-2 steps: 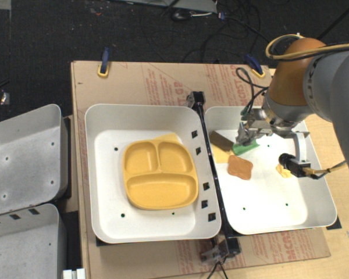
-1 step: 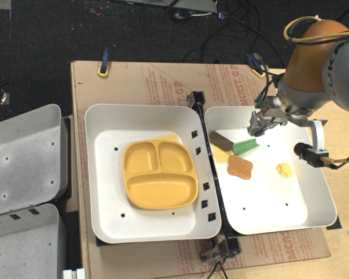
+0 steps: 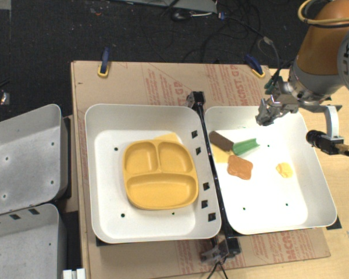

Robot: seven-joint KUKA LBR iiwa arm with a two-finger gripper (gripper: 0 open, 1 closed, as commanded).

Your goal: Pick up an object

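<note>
The right bin [image 3: 314, 214] holds a small cluster near its left side: a brown block [image 3: 220, 140], a green piece [image 3: 245, 146] beside it, and an orange-brown piece [image 3: 240, 167] just below them. A small yellow piece [image 3: 284, 170] lies apart to the right. My gripper [image 3: 266, 116] hangs over the bin's far edge, up and to the right of the green piece, with nothing seen between its fingers.
The left bin [image 3: 104, 214] carries a yellow compartment tray [image 3: 160, 175]. A black divider rail [image 3: 208, 173] runs between the bins. Two white lids [image 3: 23, 156] lie off the bench to the left. Blue clamps [image 3: 104, 68] hold the cardboard's far edge.
</note>
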